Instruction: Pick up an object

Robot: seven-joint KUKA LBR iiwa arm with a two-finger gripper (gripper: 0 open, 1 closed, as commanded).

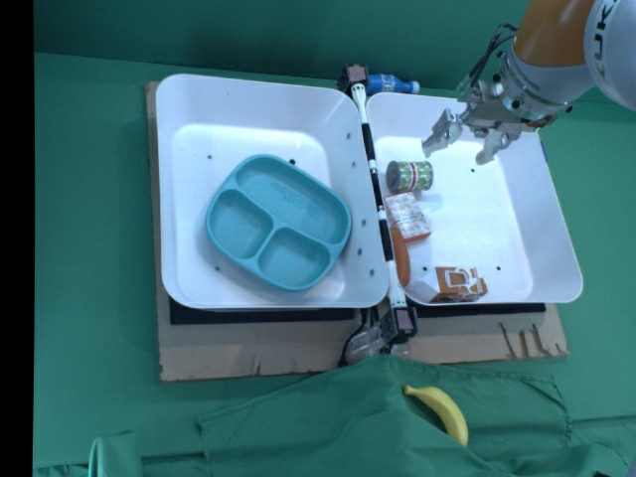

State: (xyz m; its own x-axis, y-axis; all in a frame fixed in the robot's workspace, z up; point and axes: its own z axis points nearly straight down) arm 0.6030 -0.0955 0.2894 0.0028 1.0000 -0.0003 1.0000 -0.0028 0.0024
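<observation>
— Grey arm's gripper [466, 140], what's it doing?
— Jaws spread apart, holding nothing, above the right bin [556, 237].
— And the small can [409, 176]?
— Lying in that bin, just beside the jaws.

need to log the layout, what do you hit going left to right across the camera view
blue divided plate → green can → orange carton → gripper
</observation>
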